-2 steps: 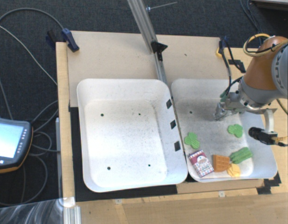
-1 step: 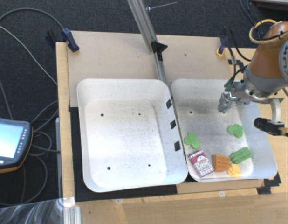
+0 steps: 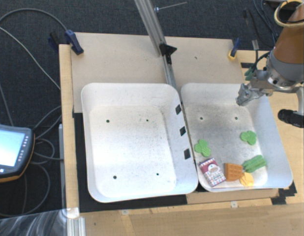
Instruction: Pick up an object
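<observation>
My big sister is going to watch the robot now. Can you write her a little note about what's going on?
Gripper: above the upper right part of the right bin, nothing seen in it; fingers too small to judge.
Things, all in the right bin's lower part: green piece near the left wall, green piece to the right, long green piece, small red-and-white packet, orange waffle-like piece, yellow piece.
Done: nothing picked yet.
Left: go down, grab one, lift it.
</observation>
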`<state>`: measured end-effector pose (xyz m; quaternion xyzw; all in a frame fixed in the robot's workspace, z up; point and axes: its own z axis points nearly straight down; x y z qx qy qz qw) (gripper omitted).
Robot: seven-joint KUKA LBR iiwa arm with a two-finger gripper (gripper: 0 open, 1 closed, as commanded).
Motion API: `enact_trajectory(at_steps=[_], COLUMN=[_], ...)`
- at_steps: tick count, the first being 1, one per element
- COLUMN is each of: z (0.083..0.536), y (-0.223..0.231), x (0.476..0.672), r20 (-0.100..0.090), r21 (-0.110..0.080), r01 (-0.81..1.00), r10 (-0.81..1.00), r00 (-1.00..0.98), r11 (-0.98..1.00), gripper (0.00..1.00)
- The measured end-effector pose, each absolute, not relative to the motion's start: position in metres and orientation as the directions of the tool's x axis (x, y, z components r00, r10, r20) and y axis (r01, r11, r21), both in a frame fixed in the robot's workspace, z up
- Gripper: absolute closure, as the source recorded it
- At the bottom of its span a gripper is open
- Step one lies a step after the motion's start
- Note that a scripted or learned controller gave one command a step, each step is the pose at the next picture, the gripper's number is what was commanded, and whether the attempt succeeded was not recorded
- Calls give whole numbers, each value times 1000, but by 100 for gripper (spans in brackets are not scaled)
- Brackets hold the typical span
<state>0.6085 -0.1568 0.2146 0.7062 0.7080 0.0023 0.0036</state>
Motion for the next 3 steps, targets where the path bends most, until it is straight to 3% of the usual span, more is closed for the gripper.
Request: enact_trajectory(at_steps=[1, 2, 3], z=[217, 228, 233], y=[-157, -110, -57], x=[609, 605, 586], r20=[-1, 3, 4], r21=[2, 0, -2], r01=[1000, 1000, 1000], r10=[1000, 1000, 1000], r00=[-2, -6, -7], r11=[2, 6, 7], gripper=[100, 100, 100])
